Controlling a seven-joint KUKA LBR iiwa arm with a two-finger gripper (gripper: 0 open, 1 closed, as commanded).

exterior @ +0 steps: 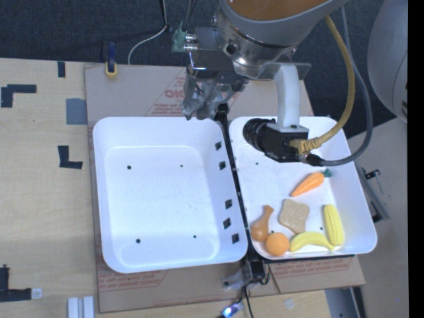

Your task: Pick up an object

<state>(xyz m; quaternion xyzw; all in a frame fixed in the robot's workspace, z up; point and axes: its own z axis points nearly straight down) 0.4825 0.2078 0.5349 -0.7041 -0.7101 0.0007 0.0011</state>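
My gripper (202, 105) hangs high over the back edge of the left bin (106, 177), near the divider between the bins. Nothing shows between its fingers. The right bin (354, 177) holds the objects, all at its front: a carrot (309, 183), a slice of bread (293, 215), a corn cob (333, 224), a banana (310, 242), an orange (277, 244) and a brown drumstick (262, 224). All of them lie well in front and to the right of the gripper.
Both bins rest on a cardboard sheet (146, 88) on the wooden bench (40, 197). The arm's large body fills the top right. Black clips line the divider between the bins.
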